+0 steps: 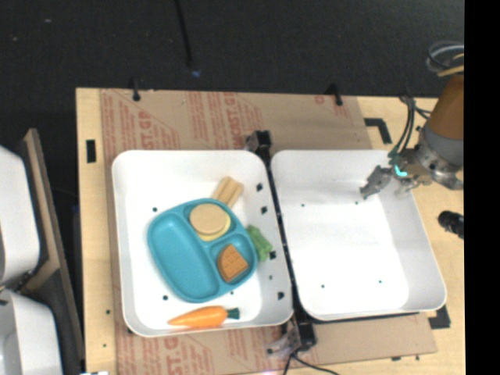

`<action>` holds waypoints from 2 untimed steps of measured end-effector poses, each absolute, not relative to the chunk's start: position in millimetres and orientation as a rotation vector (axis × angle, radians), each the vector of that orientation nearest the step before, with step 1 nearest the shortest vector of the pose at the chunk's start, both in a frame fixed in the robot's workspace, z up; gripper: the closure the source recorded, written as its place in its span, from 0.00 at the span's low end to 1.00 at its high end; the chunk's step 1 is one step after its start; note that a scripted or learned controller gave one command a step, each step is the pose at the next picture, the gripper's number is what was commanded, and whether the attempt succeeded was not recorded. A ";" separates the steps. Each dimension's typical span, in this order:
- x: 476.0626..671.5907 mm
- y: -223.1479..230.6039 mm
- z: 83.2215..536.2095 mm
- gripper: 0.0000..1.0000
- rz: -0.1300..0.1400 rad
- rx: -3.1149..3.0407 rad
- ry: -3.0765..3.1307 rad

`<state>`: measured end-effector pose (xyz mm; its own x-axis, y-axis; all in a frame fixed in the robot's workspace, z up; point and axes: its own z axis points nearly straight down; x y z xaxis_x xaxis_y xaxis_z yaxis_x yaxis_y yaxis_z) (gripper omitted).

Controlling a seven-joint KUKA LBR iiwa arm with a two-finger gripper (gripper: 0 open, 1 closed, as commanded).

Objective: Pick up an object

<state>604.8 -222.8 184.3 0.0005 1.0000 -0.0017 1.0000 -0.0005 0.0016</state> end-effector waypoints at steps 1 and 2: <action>605.0 -223.5 195.1 1.00 0.001 2.219 2.218; 604.9 -223.4 194.6 0.00 0.000 2.220 2.219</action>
